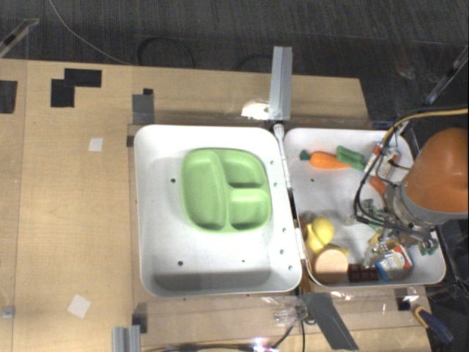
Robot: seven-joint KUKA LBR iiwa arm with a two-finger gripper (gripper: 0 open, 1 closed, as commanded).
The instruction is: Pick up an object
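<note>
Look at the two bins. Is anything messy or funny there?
Nothing looks spilled or broken. The green tray sits a bit crooked in the left bin. In the right bin, the carrot lies alone at the top, while the other toys crowd the bottom edge near the gripper.

The arm (438,174) hides the right bin's (330,141) far side and is cut off by the right edge.

Place: a robotics lab or test cell.
Tabletop (66,218): pale plywood with black marker squares (73,85) at 10 o'clock.
Fixtures: two white bins (157,196) bolted side by side, metal brackets (281,79) at 12 o'clock.
Wiring: loose cables (366,189) at 3 o'clock.
Floor: dark carpet (183,13) beyond.
</note>
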